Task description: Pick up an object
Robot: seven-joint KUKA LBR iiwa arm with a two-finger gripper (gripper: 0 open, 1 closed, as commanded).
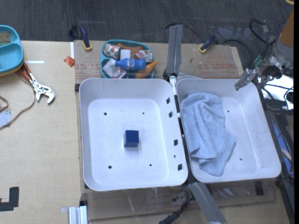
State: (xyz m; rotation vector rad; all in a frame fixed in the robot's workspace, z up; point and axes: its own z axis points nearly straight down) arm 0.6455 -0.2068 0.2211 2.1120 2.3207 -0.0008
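Blue cube [131,138] alone in left bin [93,171].
Grey towel [208,132] crumpled in right bin [261,139]; gripper [250,77] above its far-right corner, grip state unreadable.

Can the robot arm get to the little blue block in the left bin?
Probably yes. The small blue cube sits alone on the left white bin's floor, with nothing covering it. The gripper is above the right bin's far corner.

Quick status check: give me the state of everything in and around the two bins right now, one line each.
Blue cube: resting flat in the left bin, untouched.
Towel: crumpled, lying in the right bin.
Gripper: at the right bin's far right corner, holding nothing.
Teal tub: behind the left bin, full of small items.
Wrench: lying on the bench, left of the bins.
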